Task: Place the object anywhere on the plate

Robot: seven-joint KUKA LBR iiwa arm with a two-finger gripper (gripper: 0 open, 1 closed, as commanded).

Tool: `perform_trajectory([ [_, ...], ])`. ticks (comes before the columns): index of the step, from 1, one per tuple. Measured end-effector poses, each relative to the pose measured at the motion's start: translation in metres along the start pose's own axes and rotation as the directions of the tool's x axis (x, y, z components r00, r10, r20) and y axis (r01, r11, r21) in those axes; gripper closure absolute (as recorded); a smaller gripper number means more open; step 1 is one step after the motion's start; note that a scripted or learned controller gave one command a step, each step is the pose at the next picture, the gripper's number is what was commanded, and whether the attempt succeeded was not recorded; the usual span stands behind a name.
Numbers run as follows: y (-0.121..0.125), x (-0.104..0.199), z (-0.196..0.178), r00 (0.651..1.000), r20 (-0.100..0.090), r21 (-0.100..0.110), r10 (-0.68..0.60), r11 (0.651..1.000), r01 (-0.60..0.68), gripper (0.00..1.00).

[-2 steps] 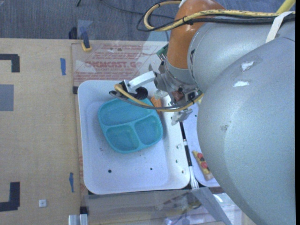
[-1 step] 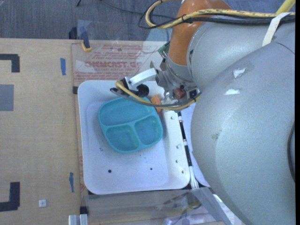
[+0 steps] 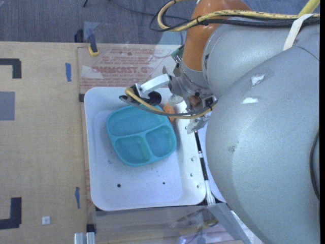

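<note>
A brown cardboard-covered bench point(image 3: 40, 136) is seen across the left of the frame, marked with black corner brackets and short strips of blue tape, and a grey carpeted floor point(image 3: 45, 6) with dark cables runs along the top. A printed cardboard sheet point(image 3: 122, 67) lies above the white bin point(image 3: 137, 192), which occupies the lower centre of the frame. A teal plate point(image 3: 140, 135) with three compartments is set in the upper part of that bin, tilted slightly against the bin's edges. The right half of the frame is taken up by the grey arm point(image 3: 264, 131), whose orange band point(image 3: 203, 29) is seen at top centre with yellow cables looped over it. The gripper point(image 3: 175, 103) is placed at the plate's upper right rim, largely covered by the wrist and cabling, so the state of the jaws cannot be told. A small orange and white object point(image 3: 171, 110) is partly visible just beside the plate's upper right edge, under the wrist; its shape is hard to make out, and whether it is gripped cannot be told. The second bin is mostly hidden beneath the arm
</note>
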State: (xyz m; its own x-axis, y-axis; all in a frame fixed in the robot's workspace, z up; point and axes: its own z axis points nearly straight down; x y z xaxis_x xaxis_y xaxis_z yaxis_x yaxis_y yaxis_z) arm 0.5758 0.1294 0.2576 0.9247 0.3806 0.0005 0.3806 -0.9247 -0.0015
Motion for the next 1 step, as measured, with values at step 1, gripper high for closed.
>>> perform_trajectory([
  [1,0.0,0.0,0.0,1.0,0.0,0.0,0.0,1.0,0.0,0.0],
])
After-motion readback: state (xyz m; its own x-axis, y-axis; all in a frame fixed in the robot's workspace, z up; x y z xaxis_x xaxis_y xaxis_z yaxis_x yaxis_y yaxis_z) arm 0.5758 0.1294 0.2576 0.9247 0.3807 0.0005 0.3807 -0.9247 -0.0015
